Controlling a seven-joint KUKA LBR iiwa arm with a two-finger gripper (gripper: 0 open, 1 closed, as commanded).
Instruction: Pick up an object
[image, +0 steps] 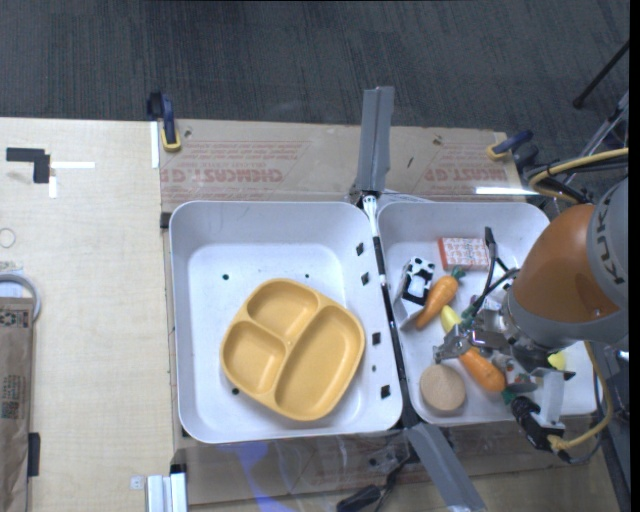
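Note:
My gripper (482, 362) is low in the right bin (520, 215), near its front wall, and it stands open. A short orange carrot piece (483, 370) lies between its two fingers (448, 351), on the bin floor. Just left of it rests a round tan disc (442, 389). A longer carrot with a green top (437, 299) lies farther back, beside a black-and-white toy (417, 279). A small yellow piece (450, 317) sits close to the wrist. The arm hides part of the bin's right side.
A pink patterned card (464, 251) lies at the back of the right bin. The left bin (200, 300) holds a yellow divided plate (292, 347). A grey divider post (375, 140) stands between the bins at the back. Cables hang at the right.

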